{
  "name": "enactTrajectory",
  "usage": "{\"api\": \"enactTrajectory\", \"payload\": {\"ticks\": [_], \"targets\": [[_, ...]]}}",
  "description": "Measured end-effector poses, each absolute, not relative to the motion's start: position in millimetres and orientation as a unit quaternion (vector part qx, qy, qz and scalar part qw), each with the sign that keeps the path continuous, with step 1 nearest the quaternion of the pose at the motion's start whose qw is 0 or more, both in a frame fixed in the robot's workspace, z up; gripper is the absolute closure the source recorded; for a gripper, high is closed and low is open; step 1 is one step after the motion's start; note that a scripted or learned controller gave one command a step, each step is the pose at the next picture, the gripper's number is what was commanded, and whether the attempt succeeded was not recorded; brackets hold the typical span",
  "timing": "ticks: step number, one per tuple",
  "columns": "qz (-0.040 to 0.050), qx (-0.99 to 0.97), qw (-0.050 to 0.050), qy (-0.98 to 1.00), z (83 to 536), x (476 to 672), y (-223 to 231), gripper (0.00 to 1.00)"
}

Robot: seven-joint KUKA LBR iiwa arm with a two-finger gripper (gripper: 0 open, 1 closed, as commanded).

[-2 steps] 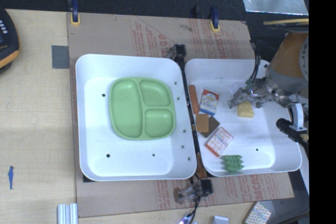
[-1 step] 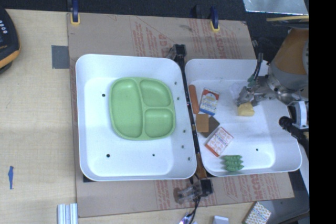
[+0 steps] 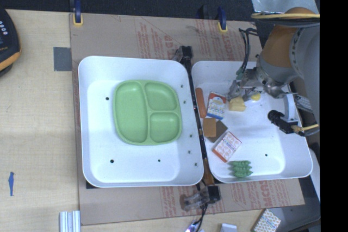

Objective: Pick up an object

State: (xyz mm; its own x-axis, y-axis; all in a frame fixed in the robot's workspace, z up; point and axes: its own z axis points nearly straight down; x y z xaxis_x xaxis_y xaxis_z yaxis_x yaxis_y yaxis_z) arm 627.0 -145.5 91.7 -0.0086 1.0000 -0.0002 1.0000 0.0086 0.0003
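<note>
Lying nearest the camera in the right bin (image 3: 293,168), a small green bumpy object (image 3: 240,168) rests against the bin's front wall. Just behind it and slightly to the left sits a white packet with red print (image 3: 227,146), turned at an angle, and touching its far corner is a brown block (image 3: 210,127) lying close to the divide between the two bins. Farther back a long orange-brown stick (image 3: 200,102) runs along that same left wall, with a white, red and blue packet (image 3: 216,106) just beside it. To the right of that packet lies a pale yellow piece (image 3: 237,104), and the hand (image 3: 243,89) hangs directly over it at the far part of the right bin; whether its fingers are spread or closed cannot be told from this view, and nothing can be seen gripped between them. The grey arm (image 3: 283,57) with its orange band reaches in from the right above the bin's far corner. In the left bin (image 3: 92,117) a green divided plate (image 3: 147,112) lies flat near the middle, well apart from the other things. Both bins sit side by side on a brown cardboard sheet (image 3: 141,35) spread over the wooden tabletop (image 3: 32,133).
</note>
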Motion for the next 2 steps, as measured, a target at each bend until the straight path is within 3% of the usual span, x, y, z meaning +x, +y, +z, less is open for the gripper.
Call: {"api": "enactTrajectory", "payload": {"ticks": [1,2], "targets": [[-0.0016,0.707,-0.001,0.707,126,580.3,-173,1.00],[0.0023,0.703,0.002,0.711,145,660.6,-106,1.00]]}}
